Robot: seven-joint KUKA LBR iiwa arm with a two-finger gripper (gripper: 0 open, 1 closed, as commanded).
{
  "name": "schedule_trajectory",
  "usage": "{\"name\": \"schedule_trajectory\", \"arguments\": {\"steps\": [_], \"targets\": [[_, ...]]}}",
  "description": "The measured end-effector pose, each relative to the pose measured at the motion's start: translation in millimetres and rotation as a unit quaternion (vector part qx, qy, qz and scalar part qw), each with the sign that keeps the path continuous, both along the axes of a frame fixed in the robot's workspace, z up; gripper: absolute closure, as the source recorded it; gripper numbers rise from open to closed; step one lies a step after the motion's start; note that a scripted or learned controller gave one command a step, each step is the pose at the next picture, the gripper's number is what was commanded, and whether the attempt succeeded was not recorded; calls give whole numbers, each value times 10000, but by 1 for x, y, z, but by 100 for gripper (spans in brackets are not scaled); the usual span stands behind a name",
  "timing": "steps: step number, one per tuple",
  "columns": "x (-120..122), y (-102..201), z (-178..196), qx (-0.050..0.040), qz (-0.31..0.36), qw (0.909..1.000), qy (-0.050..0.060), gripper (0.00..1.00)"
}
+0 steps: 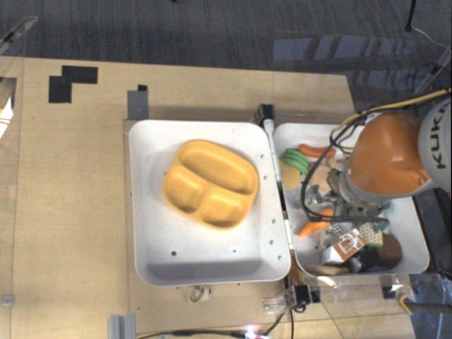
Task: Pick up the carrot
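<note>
An orange tapered piece that looks like the carrot lies in the right bin, near its left wall. My gripper hangs low over that bin, right beside the orange piece and mostly hidden under the wrist's orange band. A second orange-red piece lies at the bin's far end, touching a green ridged item. I cannot tell whether that pair is a carrot with its leafy top.
The left bin holds a yellow three-compartment plate. In the right bin's near end sit a brown round object, a small white and orange box and a dark item. Cables loop around the wrist.
</note>
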State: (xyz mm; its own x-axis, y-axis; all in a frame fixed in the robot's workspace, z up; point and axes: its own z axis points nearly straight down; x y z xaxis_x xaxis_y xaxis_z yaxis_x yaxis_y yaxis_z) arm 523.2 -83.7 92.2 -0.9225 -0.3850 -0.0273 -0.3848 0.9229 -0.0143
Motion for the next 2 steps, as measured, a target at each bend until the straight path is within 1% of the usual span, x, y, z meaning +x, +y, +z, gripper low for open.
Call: {"name": "schedule_trajectory", "arguments": {"steps": [1, 2], "targets": [[61, -21, -3, 47, -1431, 9897, 77, 0], [47, -10, -2, 64, -2611, 9653, 55, 0]]}}
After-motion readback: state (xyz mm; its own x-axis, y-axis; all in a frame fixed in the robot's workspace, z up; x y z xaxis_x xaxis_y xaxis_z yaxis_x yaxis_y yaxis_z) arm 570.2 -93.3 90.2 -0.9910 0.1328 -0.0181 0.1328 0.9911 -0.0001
